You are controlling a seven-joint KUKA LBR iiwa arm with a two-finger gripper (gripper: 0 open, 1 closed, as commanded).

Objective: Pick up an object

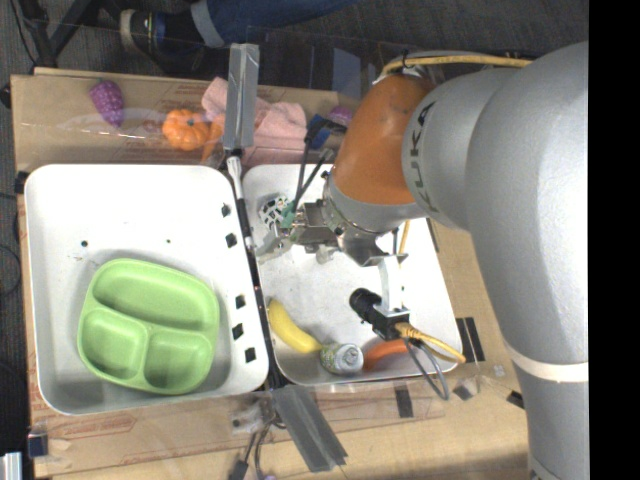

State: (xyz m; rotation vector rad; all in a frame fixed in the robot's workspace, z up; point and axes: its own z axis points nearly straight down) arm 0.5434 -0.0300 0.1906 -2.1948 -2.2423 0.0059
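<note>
My gripper (pixel 283 226) reaches down into the upper left part of the right bin (pixel 440 278), close to the bin's left wall, with the grey arm and its orange band above it. A small white and green thing (pixel 273 209) lies right at the gripper's tip; whether it is held I cannot tell. Along the bin's front edge lie a yellow banana (pixel 291 329), a silver can (pixel 342 358) on its side and an orange carrot-like piece (pixel 386 351).
The left bin (pixel 120 208) holds a green divided plate (pixel 148 325). Behind the bins lie a purple toy (pixel 107 99), an orange pumpkin (pixel 186 128), a pink cloth (pixel 270 118) and a blue item (pixel 323 128). A grey divider bar (pixel 240 98) stands between the bins.
</note>
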